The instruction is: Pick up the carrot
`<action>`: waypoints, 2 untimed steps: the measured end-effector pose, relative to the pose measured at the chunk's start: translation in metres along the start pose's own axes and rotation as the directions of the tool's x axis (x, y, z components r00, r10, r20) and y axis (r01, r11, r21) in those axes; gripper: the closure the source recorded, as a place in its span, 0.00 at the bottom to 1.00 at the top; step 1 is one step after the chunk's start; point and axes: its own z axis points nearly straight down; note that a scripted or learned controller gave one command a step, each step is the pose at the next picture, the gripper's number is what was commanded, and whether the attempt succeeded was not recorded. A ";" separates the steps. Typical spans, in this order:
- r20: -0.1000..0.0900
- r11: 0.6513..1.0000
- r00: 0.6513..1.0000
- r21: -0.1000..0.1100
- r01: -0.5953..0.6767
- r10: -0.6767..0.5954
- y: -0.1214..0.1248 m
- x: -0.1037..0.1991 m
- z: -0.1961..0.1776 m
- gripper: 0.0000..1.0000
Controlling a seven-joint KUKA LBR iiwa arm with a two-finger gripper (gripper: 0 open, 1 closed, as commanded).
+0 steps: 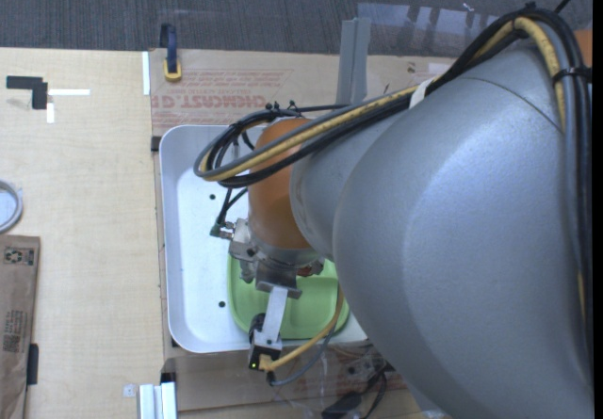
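At the far left edge of the wooden counter [94, 219], part of a silvery ring [6, 206] is seen, with a brown paper packet [19, 299] just below it. Further back, a black L-shaped marker [28, 88] is fixed beside a strip of white tape [68, 92]. A blue-and-yellow clamp [170, 55] is set at the corner of a cardboard sheet [231, 88] printed in red. A shallow white bin [188, 219] is placed below that sheet. The end effector [271, 268] is lowered into the bin, above a pale green item [316, 299] lying in the bin's lower right part. Whether the end effector is open or closed cannot be told. Where the carrot lies cannot be told either, since much of the bin is covered by the grey arm [462, 238] and its orange band [275, 191].
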 end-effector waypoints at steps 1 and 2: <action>0.000 0.898 0.898 -0.002 -0.441 0.441 0.004 0.013 -0.082 1.00; 0.000 0.929 0.929 -0.002 -0.370 0.370 0.029 0.021 -0.066 1.00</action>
